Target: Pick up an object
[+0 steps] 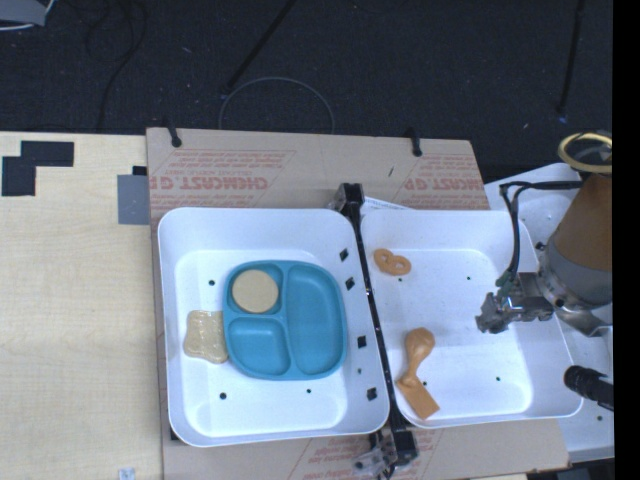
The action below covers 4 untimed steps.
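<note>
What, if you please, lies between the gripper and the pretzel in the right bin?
In the camera view, only bare white bin floor lies between the gripper and the pretzel.

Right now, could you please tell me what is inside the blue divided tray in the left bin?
The blue divided tray holds a round tan cookie-like disc in its upper-left compartment. The other two compartments show bare blue plastic. Whatever is beneath the tray is covered.

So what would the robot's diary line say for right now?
gripper: over right bin, holding nothing seen | pretzel, chicken leg: lying in right bin | blue plate, round cookie: left bin
</note>
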Tool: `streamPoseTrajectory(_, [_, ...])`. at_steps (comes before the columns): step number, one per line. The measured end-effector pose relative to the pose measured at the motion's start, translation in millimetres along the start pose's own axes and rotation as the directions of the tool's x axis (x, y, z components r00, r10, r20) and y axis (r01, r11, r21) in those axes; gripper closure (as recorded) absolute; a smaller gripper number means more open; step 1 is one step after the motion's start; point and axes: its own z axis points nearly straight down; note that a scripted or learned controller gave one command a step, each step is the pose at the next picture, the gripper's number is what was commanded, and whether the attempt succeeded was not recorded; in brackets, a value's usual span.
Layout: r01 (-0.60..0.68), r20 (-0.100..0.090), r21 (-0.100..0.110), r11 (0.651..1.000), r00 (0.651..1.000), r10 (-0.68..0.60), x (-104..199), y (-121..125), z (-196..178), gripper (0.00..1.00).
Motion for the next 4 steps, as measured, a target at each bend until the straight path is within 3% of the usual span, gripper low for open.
streamPoseTrajectory(4, [0.000,0.001,0.001,1.000,1.000,0.000,194,47,-1,1.00])
